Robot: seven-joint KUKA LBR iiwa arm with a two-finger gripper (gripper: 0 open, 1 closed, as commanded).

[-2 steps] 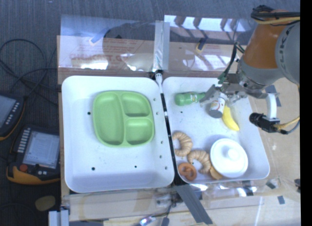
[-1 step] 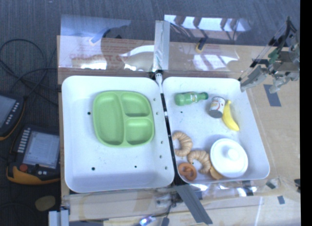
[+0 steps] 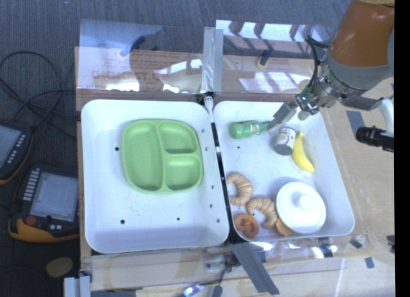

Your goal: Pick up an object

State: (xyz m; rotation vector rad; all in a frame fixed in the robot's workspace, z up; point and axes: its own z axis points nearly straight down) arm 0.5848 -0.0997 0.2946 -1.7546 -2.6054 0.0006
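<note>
A small green bottle (image 3: 246,128) lies on its side near the right bin's (image 3: 339,180) upper left corner. The jaws (image 3: 277,120) touch its cap end; whether they are released or clenched cannot be told.

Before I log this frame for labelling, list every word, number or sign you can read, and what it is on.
No text can be read.
Can: a label with dark marks, too blurred to read.
Green bottle: no lettering can be made out.
Handheld screen left of the bins: its display is too small to read.
</note>
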